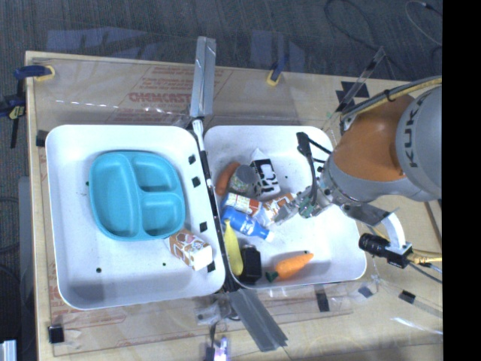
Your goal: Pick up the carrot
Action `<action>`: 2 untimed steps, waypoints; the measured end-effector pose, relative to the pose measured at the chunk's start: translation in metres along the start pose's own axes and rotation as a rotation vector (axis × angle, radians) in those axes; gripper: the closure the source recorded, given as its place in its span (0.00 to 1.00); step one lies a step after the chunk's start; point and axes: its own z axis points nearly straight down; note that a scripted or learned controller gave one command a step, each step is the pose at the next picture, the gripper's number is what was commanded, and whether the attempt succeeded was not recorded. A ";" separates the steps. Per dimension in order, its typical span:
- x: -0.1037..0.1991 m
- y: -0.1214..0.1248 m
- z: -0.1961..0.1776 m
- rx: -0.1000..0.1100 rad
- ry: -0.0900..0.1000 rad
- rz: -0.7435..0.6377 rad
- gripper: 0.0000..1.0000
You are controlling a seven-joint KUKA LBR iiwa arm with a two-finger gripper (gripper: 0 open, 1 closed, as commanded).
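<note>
While above clutter, jaws' opening indiscernible.

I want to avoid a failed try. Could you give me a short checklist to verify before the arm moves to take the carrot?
1. Carrot in plain sight, right bin, near the front wall: ok.
2. Top of carrot uncovered: ok.
3. Space around it: not ok, a black object lies right at its left end.
4. Gripper above carrot: not ok, it is farther back, over the packets.
5. Gripper fingers free: cannot tell.
</note>
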 end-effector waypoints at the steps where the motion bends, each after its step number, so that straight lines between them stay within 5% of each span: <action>1: 0.000 0.000 0.000 0.000 0.000 0.000 0.00; 2: -0.017 -0.034 0.034 -0.002 -0.002 -0.085 0.00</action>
